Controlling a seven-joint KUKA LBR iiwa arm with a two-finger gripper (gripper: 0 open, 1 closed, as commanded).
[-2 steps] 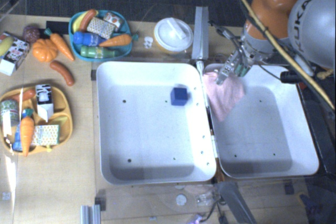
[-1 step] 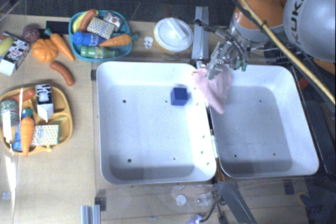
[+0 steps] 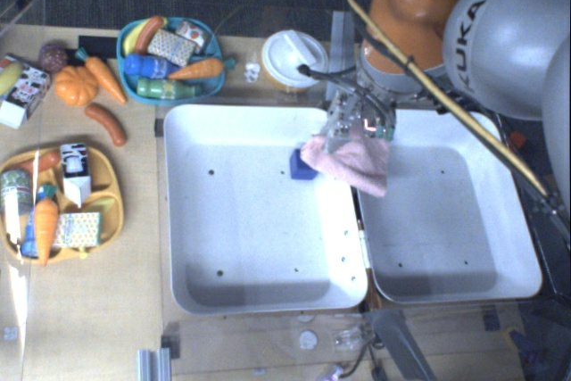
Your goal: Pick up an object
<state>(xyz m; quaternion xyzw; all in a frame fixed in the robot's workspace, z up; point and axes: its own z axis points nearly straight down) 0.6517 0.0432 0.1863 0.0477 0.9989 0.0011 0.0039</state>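
Gripper (image 3: 355, 131) sits right on top of the pink cloth (image 3: 351, 161), over the seam between the two bins.

Whether it truly has the cloth, I can't tell. Cloth drapes across the left bin (image 3: 250, 281) edge, touching a blue block (image 3: 302, 166). Best play, I'd judge: lift straight, slowly, so the fabric clears both rims.

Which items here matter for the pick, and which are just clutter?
In play:
- gripper, over the seam between the bins
- pink cloth, bunched under it
- blue block in the left bin

Clutter:
- blue bowl of toy food
- yellow tray of toy food
- white lidded cup
- loose toy carrot
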